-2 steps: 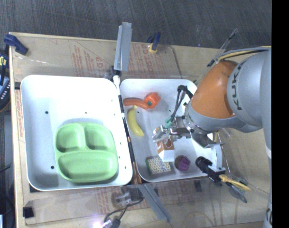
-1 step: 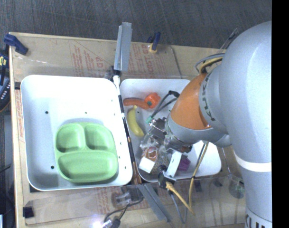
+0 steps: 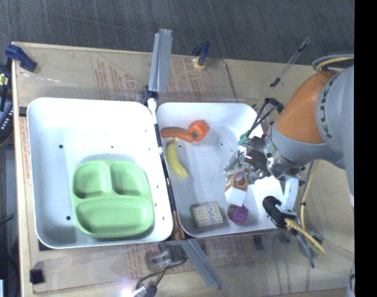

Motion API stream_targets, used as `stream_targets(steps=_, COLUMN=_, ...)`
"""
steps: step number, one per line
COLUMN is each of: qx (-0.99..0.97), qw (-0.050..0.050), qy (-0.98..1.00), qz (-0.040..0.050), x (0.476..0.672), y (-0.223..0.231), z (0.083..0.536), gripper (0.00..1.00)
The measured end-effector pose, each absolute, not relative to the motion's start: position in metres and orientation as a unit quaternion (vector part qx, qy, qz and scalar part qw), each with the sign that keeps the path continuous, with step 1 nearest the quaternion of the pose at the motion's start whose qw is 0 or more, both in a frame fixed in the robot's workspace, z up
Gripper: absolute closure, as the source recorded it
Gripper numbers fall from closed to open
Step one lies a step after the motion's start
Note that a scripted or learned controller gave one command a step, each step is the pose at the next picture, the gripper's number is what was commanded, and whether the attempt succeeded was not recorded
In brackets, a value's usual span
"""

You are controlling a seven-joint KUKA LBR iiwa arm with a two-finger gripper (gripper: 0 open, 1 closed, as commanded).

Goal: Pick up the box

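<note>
- Jaws [image 3: 241, 166] sit low in the right bin [image 3: 203, 111], at the end of the grey arm [image 3: 312, 129] that reaches in from the right; from my screen I cannot tell how they stand, because the wrist hardware blurs into clutter there.
- Just below them lies a small white-and-brown carton [image 3: 236, 189], tilted, touching or nearly touching the tool (too muddled for me to say which).
- My box [image 3: 207, 214], the one with the speckled, patterned top, lies flat near the bin's front wall, beside a purple object [image 3: 239, 213] and apart from the tool.
- Further back in the same bin I see a banana [image 3: 176, 159] and an orange-red toy [image 3: 189, 132], both well clear of the work.
- Over in the left bin [image 3: 46, 113] rests a green divided tray [image 3: 112, 197], which plays no part.
- I judge the step in hand to be the approach: nothing shows as held, and the pick is not yet made.
- Next, I reckon, the tool needs to shift toward the front wall and left, square up over the patterned box, then descend without nudging the purple piece or catching the rim.
</note>
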State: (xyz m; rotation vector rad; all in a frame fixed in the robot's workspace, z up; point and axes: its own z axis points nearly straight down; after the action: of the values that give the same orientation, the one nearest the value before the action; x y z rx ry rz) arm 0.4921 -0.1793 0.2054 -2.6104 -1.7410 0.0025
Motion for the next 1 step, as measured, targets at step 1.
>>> stream_targets(steps=1, qx=-0.726, qw=0.001, qy=-0.687, qz=0.0004, x=0.544, y=-0.1105, z=0.2464, gripper=1.0)
